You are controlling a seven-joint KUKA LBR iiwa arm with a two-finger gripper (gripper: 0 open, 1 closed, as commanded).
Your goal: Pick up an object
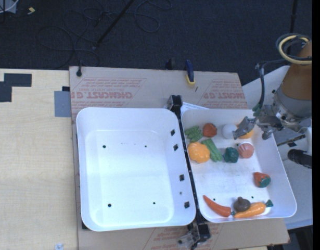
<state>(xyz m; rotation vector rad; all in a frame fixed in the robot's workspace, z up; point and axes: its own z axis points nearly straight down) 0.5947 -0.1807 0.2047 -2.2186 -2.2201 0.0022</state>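
The right bin (284, 191) holds several toy foods. At its far side lie a green leafy piece (193, 133), a red tomato (209, 130) and a white ball (229, 130). Further in are an orange pepper (199, 152), a green cucumber (213, 150), a dark teal piece (231, 154) and a pink piece (245, 150). A red strawberry (261, 179) lies alone at the right. My gripper (253, 129) hangs open over the far right part of this bin, its fingers spread. A small yellow-orange piece (246, 135) shows just beneath it, partly hidden.
Along the near wall of the right bin lie a red chili (217, 206), a brown piece (242, 203) and an orange carrot (252, 210). The left bin (84, 139) stands beside it. A black divider (181, 160) runs between the bins.
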